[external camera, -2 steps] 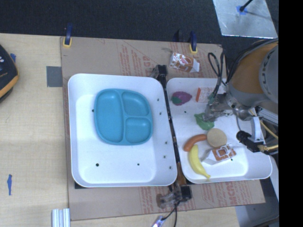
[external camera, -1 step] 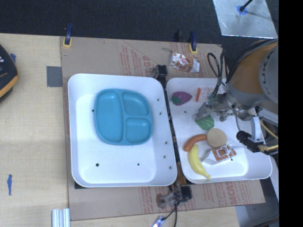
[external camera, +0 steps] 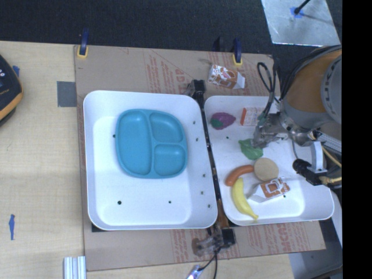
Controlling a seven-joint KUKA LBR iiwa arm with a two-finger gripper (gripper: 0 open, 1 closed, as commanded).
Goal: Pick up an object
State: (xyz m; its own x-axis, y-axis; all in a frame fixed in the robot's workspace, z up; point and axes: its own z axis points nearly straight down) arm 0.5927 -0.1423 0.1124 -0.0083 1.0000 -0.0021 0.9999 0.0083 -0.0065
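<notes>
**Claw parked over the green piece in the right bin**

While the arm (external camera: 317,92) leans in from the right, its claw (external camera: 266,133) sits low over the right bin (external camera: 314,211), right at the upper edge of a green toy piece (external camera: 251,150). Honestly can't tell how the claw is set from this angle, the wrist hardware blocks it, and I can't see anything clearly gripped.

Stuff in the right bin: a purple piece (external camera: 222,120) near the top left corner, a small orange and white carton (external camera: 250,116) just beside it, then the green piece below those. Lower down there's an orange sausage-looking thing (external camera: 238,174) touching a round tan item (external camera: 266,169), a yellow banana (external camera: 242,200) under them, and a little white and orange packet (external camera: 272,188) just right of the banana.

Left bin (external camera: 99,173) holds a blue divided plate (external camera: 152,143), lying flat in the upper middle.

Outside the bins, a crumpled wrapper (external camera: 226,77) lies on the cardboard sheet (external camera: 145,68) covering the desk (external camera: 35,173), above the right bin. Both bins sit side by side, edges touching.
</notes>
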